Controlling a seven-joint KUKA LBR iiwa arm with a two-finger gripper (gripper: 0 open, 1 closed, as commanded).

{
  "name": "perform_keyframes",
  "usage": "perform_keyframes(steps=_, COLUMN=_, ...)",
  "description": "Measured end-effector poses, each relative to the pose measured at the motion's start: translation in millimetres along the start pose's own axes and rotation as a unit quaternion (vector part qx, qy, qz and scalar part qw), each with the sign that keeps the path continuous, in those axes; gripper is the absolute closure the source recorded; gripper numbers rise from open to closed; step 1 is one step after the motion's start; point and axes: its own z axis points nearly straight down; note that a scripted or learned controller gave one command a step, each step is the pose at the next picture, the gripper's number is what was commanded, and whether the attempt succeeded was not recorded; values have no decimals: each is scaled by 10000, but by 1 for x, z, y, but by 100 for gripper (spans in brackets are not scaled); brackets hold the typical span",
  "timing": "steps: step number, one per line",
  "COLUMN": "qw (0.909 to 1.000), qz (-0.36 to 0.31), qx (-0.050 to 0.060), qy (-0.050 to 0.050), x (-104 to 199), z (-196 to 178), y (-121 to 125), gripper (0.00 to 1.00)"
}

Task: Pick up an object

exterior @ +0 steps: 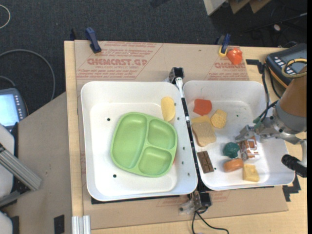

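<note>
Dark grey carpet (122, 13), cardboard-topped bench (146, 57), white cable loops (48, 62)

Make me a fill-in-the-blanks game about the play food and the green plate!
1. The green plate lies in the ____ bin.
2. The green plate has ____ compartments.
3. The pale yellow food in the left bin lies ____ the plate, not on it.
4. The end effector hangs over the ____ bin.

Missing words: left; three; beside; right

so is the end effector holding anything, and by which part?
Cannot tell. The end effector sits low over a red-and-white item in the right bin; no grip is visible.
</note>
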Motion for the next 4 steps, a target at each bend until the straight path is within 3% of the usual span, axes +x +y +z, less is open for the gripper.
perform_keyframes(steps=1, qw=10000, qz=-5, qx=-36, qy=-28, x=0, z=-11, y=3, gripper=100)
perform_keyframes(steps=2, qw=10000, qz=-43, qx=-60, qy=-26, x=51, z=-53, y=33, gripper=100)
perform_keyframes(steps=3, qw=9999, qz=-74, qx=-97, qy=-13, x=143, z=-105, y=137, gripper=100)
perform_keyframes(steps=4, qw=10000, qz=-49, qx=7, qy=1, x=223, z=-99, y=61, gripper=100)
